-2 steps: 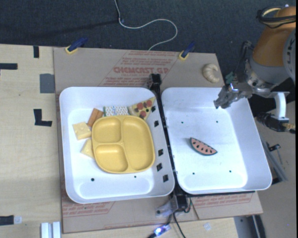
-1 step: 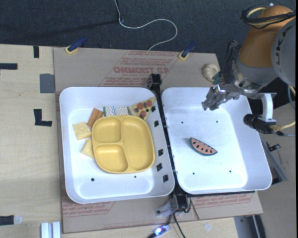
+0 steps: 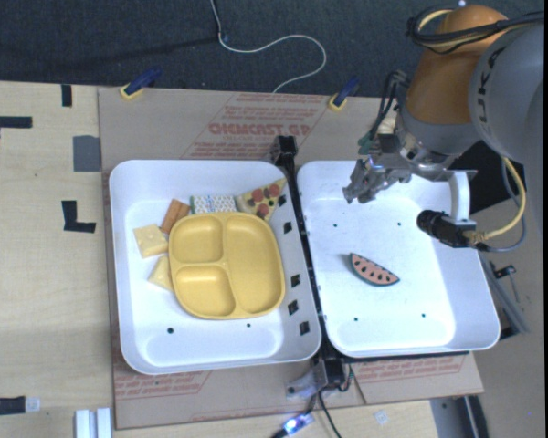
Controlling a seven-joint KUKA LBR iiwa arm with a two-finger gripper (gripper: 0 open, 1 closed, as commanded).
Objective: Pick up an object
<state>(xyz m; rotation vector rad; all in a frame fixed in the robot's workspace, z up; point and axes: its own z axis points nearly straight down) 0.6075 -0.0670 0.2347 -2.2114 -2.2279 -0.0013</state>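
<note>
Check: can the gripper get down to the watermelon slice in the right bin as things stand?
Probably yes. The watermelon slice lies alone on the right bin floor, nothing over or beside it. The gripper hangs above that same bin, toward its far side.

Tool [image 3: 363, 188] over right bin [image 3: 457, 322]; watermelon slice [image 3: 374, 270] lying apart.

The arm [image 3: 516, 71] is a thick, rounded grey casing with dark lettering on its side, capped by a glossy orange band [image 3: 452, 57] above the wrist. Dark cables loop over the orange part and run down its side — a paler cable curves along the right. Below sits a metallic grey gripper [image 3: 363, 187] of small angular parts, with a white bracket and a black cylinder beside it.
</note>
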